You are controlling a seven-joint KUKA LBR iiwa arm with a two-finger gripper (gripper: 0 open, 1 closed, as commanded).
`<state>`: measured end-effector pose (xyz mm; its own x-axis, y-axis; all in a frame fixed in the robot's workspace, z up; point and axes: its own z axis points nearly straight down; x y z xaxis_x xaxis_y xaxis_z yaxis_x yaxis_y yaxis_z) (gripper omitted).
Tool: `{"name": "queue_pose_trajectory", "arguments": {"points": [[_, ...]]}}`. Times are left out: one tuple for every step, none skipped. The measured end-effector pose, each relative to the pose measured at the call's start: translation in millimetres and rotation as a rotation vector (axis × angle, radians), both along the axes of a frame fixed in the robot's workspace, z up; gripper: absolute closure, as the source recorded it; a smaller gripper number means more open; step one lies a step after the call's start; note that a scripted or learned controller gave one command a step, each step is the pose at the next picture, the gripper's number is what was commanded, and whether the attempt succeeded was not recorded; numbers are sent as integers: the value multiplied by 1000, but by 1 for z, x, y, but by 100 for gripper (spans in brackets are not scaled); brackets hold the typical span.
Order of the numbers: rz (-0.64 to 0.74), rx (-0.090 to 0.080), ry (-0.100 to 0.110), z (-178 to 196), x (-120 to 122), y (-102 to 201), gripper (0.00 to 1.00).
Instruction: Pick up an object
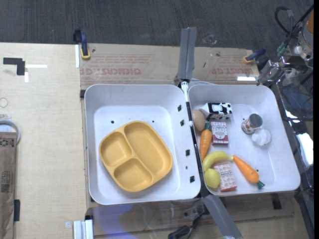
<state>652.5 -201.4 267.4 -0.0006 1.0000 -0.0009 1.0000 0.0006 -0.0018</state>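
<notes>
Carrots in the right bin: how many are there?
2. One carrot lies along the bin's left wall beside a red carton; the other carrot lies near the front right.

Bench, bins and clamps around the work area

Two white bins sit side by side: the left bin [94, 148] and the right bin [284, 143], their inner rims touching. Behind them lies a printed cardboard sheet [134, 66], held by a yellow clamp [82, 46] at its left corner and another clamp [251, 58] at its right. Light wooden bench [40, 133] spreads to the left.
</notes>
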Motion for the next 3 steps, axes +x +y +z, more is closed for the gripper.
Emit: {"name": "queue_pose_trajectory", "arguments": {"points": [[6, 2, 2, -87, -116, 21, 0], [134, 2, -3, -174, -155, 52, 0], [34, 0, -1, -91, -174, 43, 0]]}}
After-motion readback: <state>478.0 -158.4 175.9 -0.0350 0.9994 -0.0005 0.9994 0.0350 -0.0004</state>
